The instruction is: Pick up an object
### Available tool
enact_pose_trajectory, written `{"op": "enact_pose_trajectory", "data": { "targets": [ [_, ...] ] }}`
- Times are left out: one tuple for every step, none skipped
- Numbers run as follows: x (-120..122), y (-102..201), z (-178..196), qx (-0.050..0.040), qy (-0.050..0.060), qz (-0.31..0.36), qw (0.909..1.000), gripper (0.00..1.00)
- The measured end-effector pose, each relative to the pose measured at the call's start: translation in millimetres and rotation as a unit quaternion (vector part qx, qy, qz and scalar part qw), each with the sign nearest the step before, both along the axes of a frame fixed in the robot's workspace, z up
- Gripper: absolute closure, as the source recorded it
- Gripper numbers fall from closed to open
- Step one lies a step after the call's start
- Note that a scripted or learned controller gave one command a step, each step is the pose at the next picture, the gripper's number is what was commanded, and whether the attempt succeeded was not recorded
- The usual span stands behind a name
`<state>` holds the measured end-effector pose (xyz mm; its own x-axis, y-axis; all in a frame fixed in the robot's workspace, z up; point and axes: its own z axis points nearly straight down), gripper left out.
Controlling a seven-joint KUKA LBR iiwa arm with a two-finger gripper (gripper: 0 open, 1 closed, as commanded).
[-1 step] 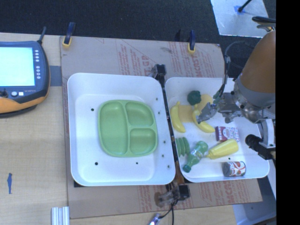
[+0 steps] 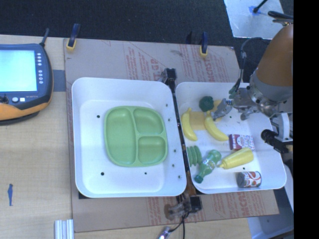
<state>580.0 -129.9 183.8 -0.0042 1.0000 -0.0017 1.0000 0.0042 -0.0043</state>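
Left bin (image 2: 84, 133) holds a green tray (image 2: 135, 135); right bin (image 2: 271, 176) holds bananas (image 2: 199, 124), yellow bottle (image 2: 238, 159), green bottle (image 2: 207, 166), red carton (image 2: 241, 142), can (image 2: 248, 179). Gripper (image 2: 222, 109) hangs over the right bin's top, just above the bananas, near a dark green piece (image 2: 206, 103). Cannot tell jaw state, nothing seen held.

My gripper (image 2: 221, 109) hangs low over the right bin (image 2: 279, 180), just above the far end of a yellow banana (image 2: 215, 129) and near a dark green round object (image 2: 206, 103). Another banana (image 2: 189, 126) lies beside it. A green bottle (image 2: 207, 165), a yellow bottle (image 2: 238, 159), a small red packet (image 2: 241, 142) and a can (image 2: 248, 179) are in this bin. The left bin (image 2: 89, 178) holds a green divided plate (image 2: 135, 135).
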Motion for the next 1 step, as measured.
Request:
{"op": "enact_pose_trajectory", "data": {
  "targets": [
    [52.4, -2.5, -93.4, 0.0, 0.001, 0.001, 1.0, 0.0]
  ]
}}
